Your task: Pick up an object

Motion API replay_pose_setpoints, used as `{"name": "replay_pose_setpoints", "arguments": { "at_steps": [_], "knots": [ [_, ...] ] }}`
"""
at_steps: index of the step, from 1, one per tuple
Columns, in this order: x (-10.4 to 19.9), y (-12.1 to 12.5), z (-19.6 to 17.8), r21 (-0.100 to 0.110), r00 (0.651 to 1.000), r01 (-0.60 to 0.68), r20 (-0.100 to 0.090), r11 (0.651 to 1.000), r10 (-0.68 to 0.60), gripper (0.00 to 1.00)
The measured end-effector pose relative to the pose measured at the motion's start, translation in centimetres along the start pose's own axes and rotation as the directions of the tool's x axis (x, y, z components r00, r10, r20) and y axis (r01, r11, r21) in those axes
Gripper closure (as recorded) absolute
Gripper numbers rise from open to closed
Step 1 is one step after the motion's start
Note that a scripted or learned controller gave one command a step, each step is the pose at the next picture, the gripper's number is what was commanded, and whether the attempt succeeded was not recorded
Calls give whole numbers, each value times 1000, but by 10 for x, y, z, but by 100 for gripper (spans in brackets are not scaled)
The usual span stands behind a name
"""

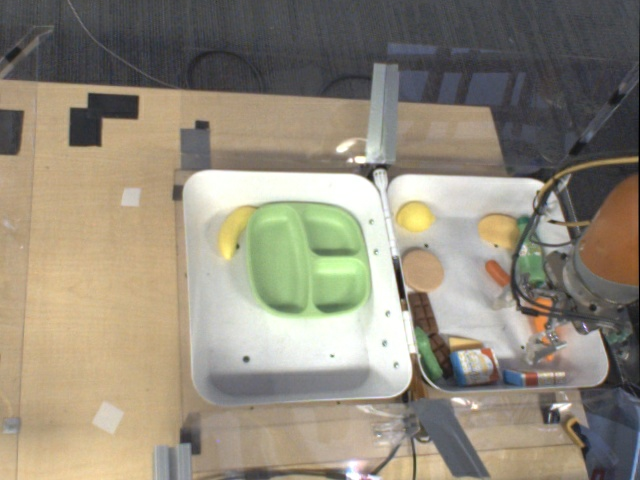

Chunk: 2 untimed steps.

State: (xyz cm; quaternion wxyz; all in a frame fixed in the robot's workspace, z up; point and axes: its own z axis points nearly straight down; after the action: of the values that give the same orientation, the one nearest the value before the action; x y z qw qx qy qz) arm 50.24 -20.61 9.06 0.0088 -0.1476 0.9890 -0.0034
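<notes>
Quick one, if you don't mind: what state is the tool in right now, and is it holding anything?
Tool: low over the right bin, near its right wall; open or shut cannot be told, and no object is visibly held.

My grey arm (600, 268) reaching in from the right, orange band up, my gripper (545, 340) pointing straight down, low.

Green tray (305, 260), yellow banana (234, 232), white bins (290, 383)
</notes>
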Motion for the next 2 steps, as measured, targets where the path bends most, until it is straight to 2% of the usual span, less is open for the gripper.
{"name": "replay_pose_setpoints", "arguments": {
  "at_steps": [2],
  "knots": [
    [-6, 5, 0, 4, 999, 44, -1, 999, -44, 0]
  ]
}}
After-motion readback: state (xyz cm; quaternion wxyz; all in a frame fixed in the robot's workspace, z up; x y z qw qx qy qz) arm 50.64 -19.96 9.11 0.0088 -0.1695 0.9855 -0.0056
